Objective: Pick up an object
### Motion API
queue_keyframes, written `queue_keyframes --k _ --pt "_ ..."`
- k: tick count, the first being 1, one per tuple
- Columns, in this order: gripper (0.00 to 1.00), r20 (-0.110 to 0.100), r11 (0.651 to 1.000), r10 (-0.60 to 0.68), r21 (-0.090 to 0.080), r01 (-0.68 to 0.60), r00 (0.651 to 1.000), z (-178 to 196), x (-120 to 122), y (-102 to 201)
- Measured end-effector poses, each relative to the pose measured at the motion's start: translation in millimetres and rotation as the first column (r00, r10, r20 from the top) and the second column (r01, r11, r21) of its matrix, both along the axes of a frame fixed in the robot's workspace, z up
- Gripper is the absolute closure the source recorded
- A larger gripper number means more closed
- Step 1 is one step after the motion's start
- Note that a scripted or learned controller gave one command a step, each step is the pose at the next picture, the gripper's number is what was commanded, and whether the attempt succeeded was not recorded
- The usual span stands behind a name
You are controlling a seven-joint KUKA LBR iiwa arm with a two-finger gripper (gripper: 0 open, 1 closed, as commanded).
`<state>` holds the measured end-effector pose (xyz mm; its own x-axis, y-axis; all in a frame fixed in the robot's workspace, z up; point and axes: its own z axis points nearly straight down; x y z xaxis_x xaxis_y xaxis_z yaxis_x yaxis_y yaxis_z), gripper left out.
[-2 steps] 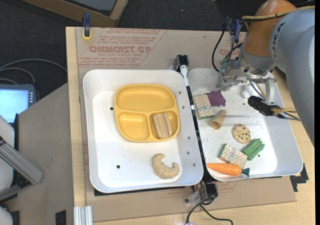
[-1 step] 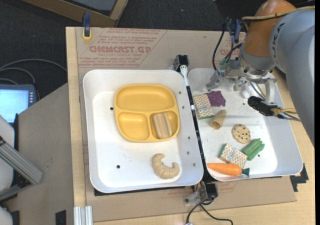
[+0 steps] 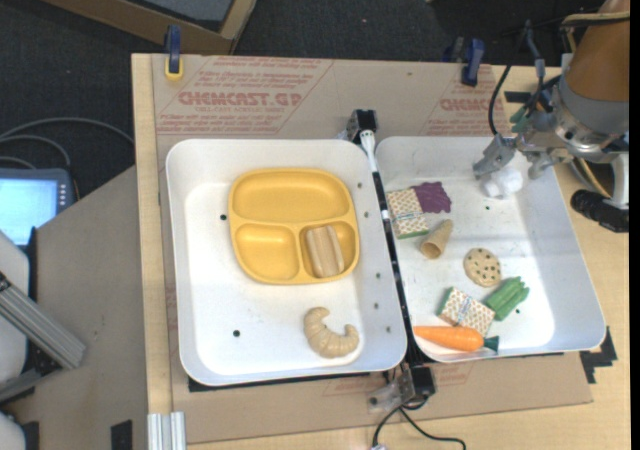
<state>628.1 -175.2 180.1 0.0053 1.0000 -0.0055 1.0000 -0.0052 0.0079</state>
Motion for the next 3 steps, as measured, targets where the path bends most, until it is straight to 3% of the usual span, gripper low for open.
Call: queue_keyframes --k 1,2,3 --pt "0.0 -0.013 1.0 0.004 0.008 -0.004 1.0 -8.8 -45.9 32.2" --pt "0.0 -0.008 1.0 0.007 0.006 -0.007 1.0 -86.2 18.5 40.6" --pt "0.0 -0.004 1.0 0.008 0.005 -0.008 1.0 -92.5 39.5 59.9"
